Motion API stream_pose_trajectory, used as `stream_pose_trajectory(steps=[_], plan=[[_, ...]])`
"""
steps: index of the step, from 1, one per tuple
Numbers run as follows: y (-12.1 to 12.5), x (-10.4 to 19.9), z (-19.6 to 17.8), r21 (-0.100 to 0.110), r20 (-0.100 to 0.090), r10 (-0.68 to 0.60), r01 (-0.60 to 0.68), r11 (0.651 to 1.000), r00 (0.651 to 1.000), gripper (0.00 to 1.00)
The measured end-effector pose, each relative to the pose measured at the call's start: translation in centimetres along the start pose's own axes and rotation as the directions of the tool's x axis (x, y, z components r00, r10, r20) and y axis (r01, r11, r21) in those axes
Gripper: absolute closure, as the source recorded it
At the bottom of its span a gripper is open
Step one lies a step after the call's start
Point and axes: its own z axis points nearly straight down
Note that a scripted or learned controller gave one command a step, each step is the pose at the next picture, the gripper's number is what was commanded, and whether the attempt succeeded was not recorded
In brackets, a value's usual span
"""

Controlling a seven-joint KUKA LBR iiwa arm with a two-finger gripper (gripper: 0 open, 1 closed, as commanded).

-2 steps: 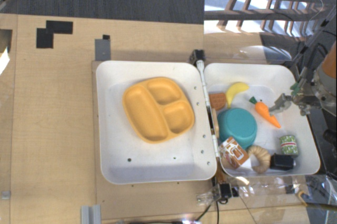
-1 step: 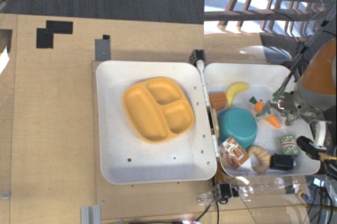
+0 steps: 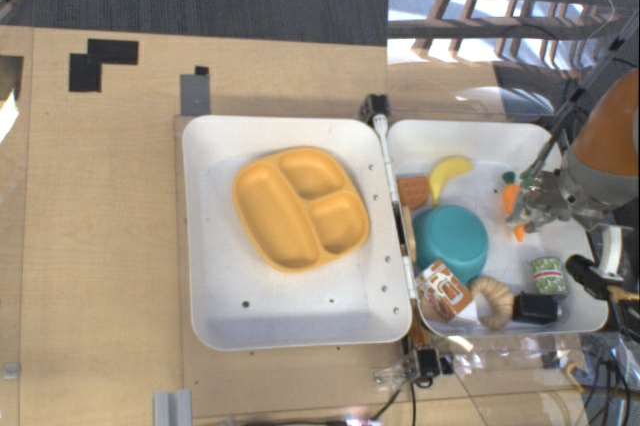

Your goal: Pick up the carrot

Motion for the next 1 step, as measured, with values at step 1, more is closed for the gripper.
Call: stream_pose_trajectory(steps=[1], plan=[[-1.39,5.73,-4.87,0.005,0.003,0.225,-0.225,0.974,0.974,1.0]])
